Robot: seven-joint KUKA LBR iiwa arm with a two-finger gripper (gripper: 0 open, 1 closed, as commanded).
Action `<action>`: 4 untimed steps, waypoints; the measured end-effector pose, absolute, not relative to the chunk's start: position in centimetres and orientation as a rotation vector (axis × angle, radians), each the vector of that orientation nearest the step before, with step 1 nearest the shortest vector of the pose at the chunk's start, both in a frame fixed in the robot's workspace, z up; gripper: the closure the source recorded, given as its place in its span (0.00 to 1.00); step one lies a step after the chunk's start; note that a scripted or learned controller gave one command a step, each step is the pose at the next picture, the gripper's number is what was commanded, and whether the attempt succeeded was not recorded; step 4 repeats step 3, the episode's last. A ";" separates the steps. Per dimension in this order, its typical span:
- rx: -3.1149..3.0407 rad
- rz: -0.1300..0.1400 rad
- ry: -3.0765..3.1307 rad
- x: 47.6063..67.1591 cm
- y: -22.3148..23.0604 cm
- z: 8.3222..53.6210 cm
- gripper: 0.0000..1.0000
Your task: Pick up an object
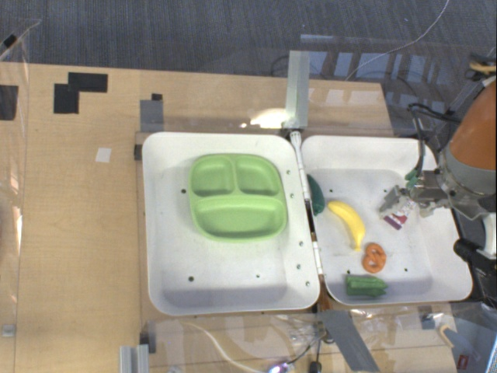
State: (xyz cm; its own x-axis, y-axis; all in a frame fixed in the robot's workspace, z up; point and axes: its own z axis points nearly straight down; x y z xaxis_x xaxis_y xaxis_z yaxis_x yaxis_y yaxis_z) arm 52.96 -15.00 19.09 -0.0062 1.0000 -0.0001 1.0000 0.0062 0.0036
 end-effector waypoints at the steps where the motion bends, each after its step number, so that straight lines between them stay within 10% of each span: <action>1: 2.229 0.003 2.213 54.0 -8.2 10.0 0.00; 2: 2.229 0.009 2.209 54.2 -8.2 11.2 1.00; 3: 2.227 0.005 2.210 55.9 -3.8 26.6 1.00; 4: 2.227 0.005 2.210 55.9 -3.8 26.6 1.00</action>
